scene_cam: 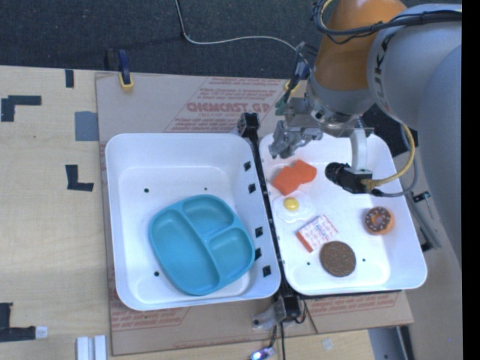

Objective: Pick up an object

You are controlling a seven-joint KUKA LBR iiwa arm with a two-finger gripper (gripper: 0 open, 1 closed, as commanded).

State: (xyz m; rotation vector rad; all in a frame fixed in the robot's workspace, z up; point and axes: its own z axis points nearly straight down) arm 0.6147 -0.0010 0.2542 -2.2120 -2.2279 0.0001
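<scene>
So my hand (pixel 289 142) hangs over the right bin's (pixel 405 276) upper left corner, tight against the divider between the two bins, and honestly I can't tell if it's clenched or released from up here. Just below it lies the orange piece (pixel 294 176), flat, soft-looking, a bit crumpled. Under that sits a fried egg toy (pixel 291 205), then a red-and-white packet (pixel 317 232), a brown cookie (pixel 338 259) and a sprinkled donut (pixel 379 220), all nicely spread apart. The left bin (pixel 127 156) holds a blue divided plate (pixel 201 243).
</scene>
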